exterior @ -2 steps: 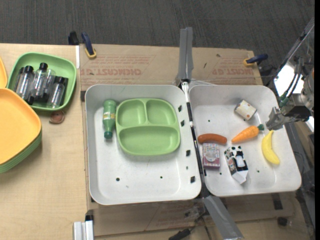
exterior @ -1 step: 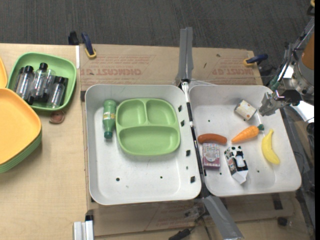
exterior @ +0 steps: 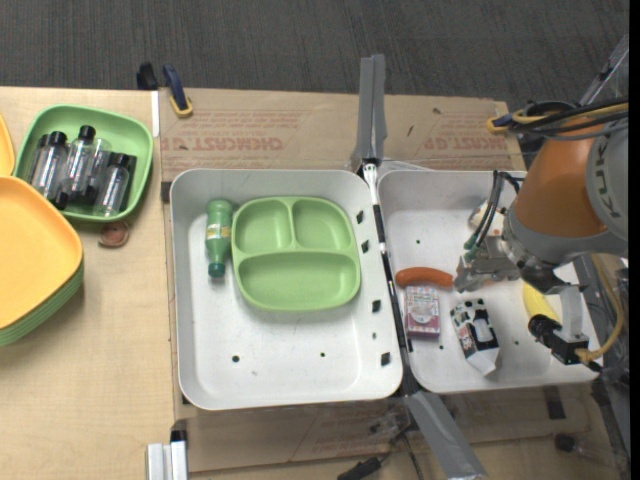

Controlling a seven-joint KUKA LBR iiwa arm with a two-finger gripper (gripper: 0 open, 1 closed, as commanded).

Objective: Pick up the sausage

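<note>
The sausage [exterior: 424, 276] is a short orange-red link lying flat in the right bin [exterior: 432, 213], near its left wall. My gripper [exterior: 479, 269] hangs low over the same bin, just to the right of the sausage's right end. It looks close to the sausage, but I cannot tell whether they touch. The arm's orange band and grey wrist cover the bin's right side.
A pink packet [exterior: 422, 314] lies just in front of the sausage, with a black-and-white carton [exterior: 474, 332] and a yellow item [exterior: 541, 305] to its right. The left bin [exterior: 290, 363] holds a green divided plate [exterior: 296, 252] and a green bottle [exterior: 217, 236].
</note>
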